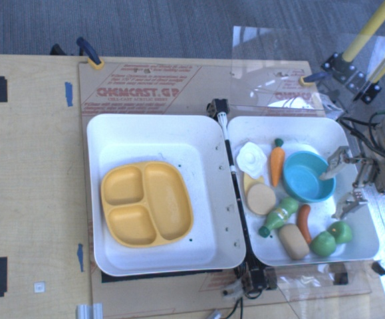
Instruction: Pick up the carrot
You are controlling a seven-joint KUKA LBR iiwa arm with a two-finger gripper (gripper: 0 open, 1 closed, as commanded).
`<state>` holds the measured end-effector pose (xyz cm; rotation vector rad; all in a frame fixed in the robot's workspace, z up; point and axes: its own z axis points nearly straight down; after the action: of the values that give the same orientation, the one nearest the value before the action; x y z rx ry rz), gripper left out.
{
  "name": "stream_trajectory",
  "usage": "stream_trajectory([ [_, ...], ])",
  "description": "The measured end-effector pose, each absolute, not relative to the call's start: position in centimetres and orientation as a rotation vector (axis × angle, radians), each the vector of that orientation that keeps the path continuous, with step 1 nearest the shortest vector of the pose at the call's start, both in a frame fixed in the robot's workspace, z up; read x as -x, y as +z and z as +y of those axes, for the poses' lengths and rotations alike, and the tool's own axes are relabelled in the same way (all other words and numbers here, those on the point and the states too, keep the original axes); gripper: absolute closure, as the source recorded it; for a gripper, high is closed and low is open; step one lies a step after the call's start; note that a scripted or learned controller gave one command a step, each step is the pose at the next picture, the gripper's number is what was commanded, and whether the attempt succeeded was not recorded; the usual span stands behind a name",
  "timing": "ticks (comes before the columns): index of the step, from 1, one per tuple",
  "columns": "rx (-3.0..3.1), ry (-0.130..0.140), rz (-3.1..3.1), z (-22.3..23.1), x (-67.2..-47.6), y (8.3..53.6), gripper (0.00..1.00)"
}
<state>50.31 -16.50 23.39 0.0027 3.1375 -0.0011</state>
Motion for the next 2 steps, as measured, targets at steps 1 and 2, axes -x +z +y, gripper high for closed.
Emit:
stream_trajectory([
  [1,-0.473,0.001,3.103,-14.3,-56.3,16.5,0.00],
  [2,-0.678,0.004,3.048,-9.8,-59.2,10.3,0.00],
])
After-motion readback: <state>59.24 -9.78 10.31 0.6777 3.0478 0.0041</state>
